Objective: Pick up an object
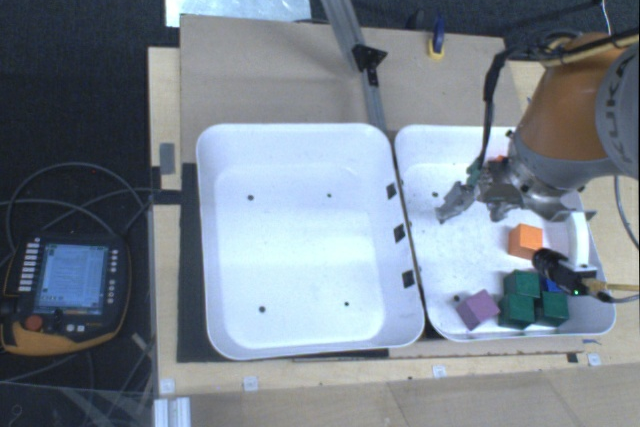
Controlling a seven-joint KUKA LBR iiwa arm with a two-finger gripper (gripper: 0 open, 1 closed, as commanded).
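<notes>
Sitting in the lower right of the frame, inside the right bin, are an orange block, a purple block and a green block. They are looking rigid, light and flat-sided, probably easy to pinch across opposite faces. The orange one is lying apart from the rest, so it is offering the freest hold. The claw is hovering up and to its left, holding nothing; whether it is parted, I cannot tell.

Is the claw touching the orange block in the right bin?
Apart. The camera view shows the claw over bare white floor in the right bin, with a plain stretch of bin floor between it and the orange block.
</notes>
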